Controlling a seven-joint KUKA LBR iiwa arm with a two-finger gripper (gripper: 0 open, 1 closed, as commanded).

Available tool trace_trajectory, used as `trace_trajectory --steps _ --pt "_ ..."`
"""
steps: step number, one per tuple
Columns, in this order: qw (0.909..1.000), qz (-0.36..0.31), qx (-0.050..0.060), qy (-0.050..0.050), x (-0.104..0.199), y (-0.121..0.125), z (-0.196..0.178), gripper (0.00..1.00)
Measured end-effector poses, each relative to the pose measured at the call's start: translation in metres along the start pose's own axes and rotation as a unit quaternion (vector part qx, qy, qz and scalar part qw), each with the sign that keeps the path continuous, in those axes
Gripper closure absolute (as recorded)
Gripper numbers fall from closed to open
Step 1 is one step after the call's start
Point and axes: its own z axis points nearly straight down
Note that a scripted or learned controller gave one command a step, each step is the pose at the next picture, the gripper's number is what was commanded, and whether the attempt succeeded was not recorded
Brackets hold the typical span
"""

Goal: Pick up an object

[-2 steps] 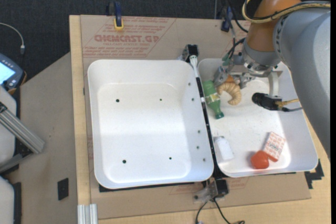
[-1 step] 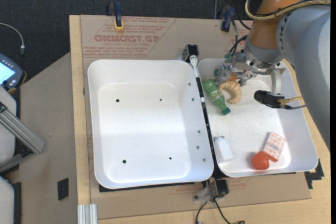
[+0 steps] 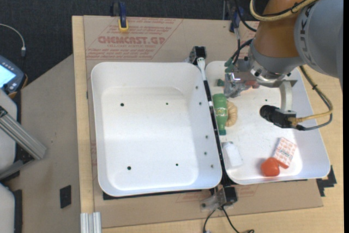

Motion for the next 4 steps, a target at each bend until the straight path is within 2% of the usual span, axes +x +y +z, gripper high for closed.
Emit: trace_trajectory --steps 1,2,3,4 --pt "1.0 0.0 0.005 0.0 0.076 -0.055 0.007 1.0" --pt "1.0 -0.002 -0.003 0.0 0.142 -0.065 -0.084 1.0" --pt "1.0 0.002 0.005 -0.002 0.16 -0.11 -0.069 1.0" --pt "1.0 0.003 0.002 -0.002 0.159 -0.107 -0.08 1.0"
